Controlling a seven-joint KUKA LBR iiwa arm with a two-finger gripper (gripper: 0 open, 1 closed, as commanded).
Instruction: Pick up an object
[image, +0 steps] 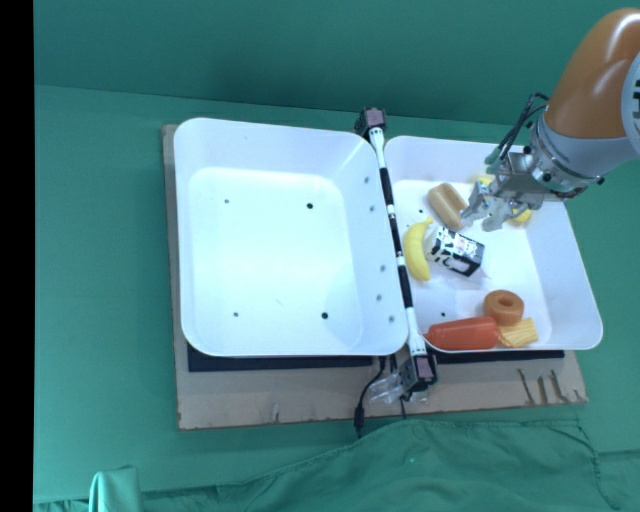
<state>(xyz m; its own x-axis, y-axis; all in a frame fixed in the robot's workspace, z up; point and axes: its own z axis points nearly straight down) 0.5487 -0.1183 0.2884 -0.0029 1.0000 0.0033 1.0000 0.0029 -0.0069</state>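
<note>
No writing was legible; the black-and-white carton (458, 252), near the middle of the right bin (585, 300), bore print too small to read. Along that bin's left wall lay a banana (416, 250). A red sausage (463, 334), a doughnut (503, 305) and a yellow wafer (519, 332) sat by its near edge. A bread roll (447, 205) lay just left of my gripper (487, 213), whose fingers hung apart, seemingly empty, toward the far edge, beside a yellow piece (520, 214).
</note>
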